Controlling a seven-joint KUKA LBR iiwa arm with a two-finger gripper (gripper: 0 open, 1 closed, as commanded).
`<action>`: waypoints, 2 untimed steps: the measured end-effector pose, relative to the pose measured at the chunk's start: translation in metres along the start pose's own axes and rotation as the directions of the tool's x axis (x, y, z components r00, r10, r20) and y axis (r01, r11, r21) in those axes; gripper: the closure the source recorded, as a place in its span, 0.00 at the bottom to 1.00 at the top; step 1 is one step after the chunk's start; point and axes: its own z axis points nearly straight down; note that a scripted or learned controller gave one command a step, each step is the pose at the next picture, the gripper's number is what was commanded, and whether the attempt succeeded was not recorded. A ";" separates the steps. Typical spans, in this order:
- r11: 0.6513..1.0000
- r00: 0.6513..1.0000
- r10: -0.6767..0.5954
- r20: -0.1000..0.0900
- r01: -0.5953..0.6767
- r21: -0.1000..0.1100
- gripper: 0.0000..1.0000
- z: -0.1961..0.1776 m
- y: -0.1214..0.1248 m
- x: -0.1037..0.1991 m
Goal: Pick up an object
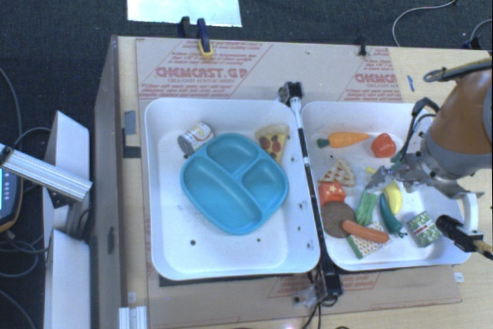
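The grey arm with the orange band is reaching in from the right and hanging low over the right-hand shallow white bin (451, 262), with its two-finger gripper (383, 179) sitting among the toy foods near the bin's middle. Whether the pincer is wide, narrow or closed on anything cannot be told, because the tip is blending into the clutter beneath it. Just beside the tip a small yellow banana-shaped toy (393, 199) is lying next to a long green vegetable-shaped piece (367, 206), and a dark green curved piece (390, 216) is resting just below the yellow one. Toward the bin's far side an orange plastic carrot (348, 139) and a round red tomato-like toy (384, 144) are sitting near each other. A triangular sandwich-like wedge (338, 172) is lying above a red block (332, 193) and a flat brown round disc (337, 218), with an orange-red sausage shape (363, 231) just beside the disc. A small green and white carton (423, 228) is lying near the bin's near right corner. In the left-hand white bin (166, 166) a light blue three-compartment plastic plate (233, 182) is lying between a small tin can (196, 138) on its side and a toy pizza slice (272, 140).
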 end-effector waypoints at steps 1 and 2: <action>1.000 1.000 -0.001 0.000 0.001 -0.002 0.00 0.015 -0.016 -0.006; 1.000 1.000 -0.002 0.001 0.002 -0.007 1.00 0.003 -0.014 -0.006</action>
